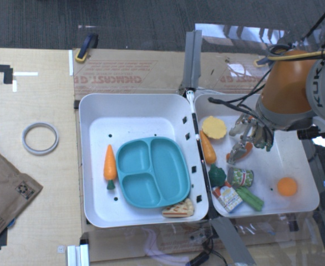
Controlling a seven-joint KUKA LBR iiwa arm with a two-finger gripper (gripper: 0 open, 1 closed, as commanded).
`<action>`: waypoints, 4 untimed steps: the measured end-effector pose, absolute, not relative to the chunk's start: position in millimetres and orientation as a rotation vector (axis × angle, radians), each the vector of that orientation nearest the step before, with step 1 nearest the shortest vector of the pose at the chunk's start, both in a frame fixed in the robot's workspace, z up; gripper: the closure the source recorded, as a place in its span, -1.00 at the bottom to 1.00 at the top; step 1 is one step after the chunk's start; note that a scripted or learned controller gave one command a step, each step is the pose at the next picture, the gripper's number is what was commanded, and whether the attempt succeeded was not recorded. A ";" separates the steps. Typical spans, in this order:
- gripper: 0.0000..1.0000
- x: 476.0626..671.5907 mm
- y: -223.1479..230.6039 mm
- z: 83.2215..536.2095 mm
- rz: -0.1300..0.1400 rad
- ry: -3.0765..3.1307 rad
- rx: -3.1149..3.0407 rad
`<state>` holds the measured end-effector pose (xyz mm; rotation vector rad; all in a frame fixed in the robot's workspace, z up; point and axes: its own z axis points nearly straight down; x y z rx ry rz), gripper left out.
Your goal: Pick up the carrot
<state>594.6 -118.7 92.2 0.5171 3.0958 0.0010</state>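
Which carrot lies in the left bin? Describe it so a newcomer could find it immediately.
Start at the left bin, which holds a teal divided plate. The carrot lies just left of that plate, upright in the view, green end nearest the camera. Another orange carrot lies in the right bin.

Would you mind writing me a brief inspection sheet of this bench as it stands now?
Surface: two white bins, left bin and right bin, on a wooden bench.
Job's things: one carrot in the left bin beside the teal tray; another carrot at the right bin's left wall.
Clutter: yellow disc, can, orange ball, carton, waffle.
Grippers: gripper over the right bin, holding nothing visible.
Cables: black cable on the arm.
Surroundings: tape ring, cardboard sheet.
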 end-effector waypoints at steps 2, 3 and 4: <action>1.00 617.1 -95.6 112.2 0.003 3.127 -0.115; -1.00 617.0 -95.7 112.1 0.002 3.127 -0.116; -1.00 601.1 -91.3 92.9 0.001 3.062 -0.682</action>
